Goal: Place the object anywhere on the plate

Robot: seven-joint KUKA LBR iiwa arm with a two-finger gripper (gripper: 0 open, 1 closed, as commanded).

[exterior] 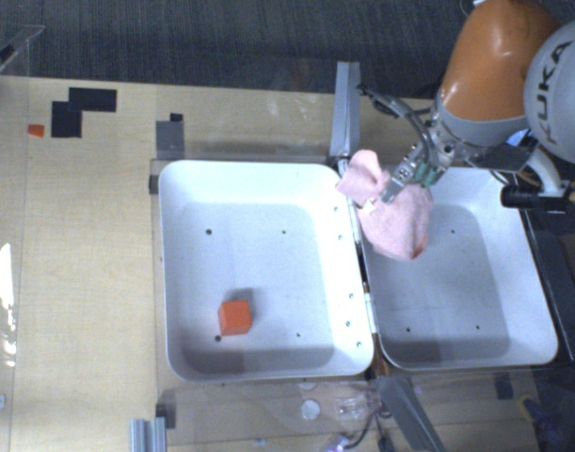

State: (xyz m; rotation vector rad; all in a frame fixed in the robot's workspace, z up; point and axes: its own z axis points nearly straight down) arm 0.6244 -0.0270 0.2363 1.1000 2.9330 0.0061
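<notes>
A soft pink cloth [397,224] hangs in the air over the left edge of the right bin [475,342], close to the divide between the two bins. One lobe of it sticks up and to the left, and the rest droops down. My gripper [401,183] comes in from the upper right and is shut on the cloth's upper middle, with the fabric bunched between its fingers. The left bin [268,252] lies just left of the cloth.
A small orange block [235,317] lies in the left bin's lower left part. A grey metal post [344,111] stands behind the divide between the bins. Black and orange markers [75,111] lie on the wooden bench at the far left.
</notes>
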